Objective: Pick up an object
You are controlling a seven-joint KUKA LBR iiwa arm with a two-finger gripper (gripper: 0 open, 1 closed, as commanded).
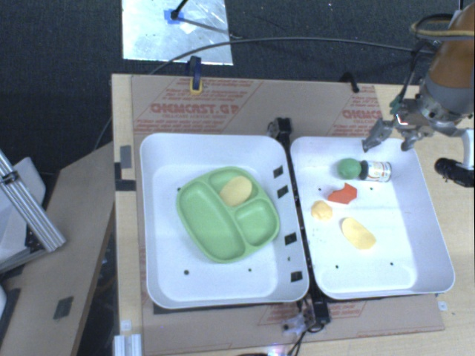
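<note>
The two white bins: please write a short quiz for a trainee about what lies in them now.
1. True or false: the green divided plate lies in the right bin.
2. Which item lies nearest the gripper? A) green ball B) orange piece C) yellow oval
3. Fill in: the yellow item in the left bin rests on the ____.

Key: 1 false; 2 A; 3 plate.
</note>
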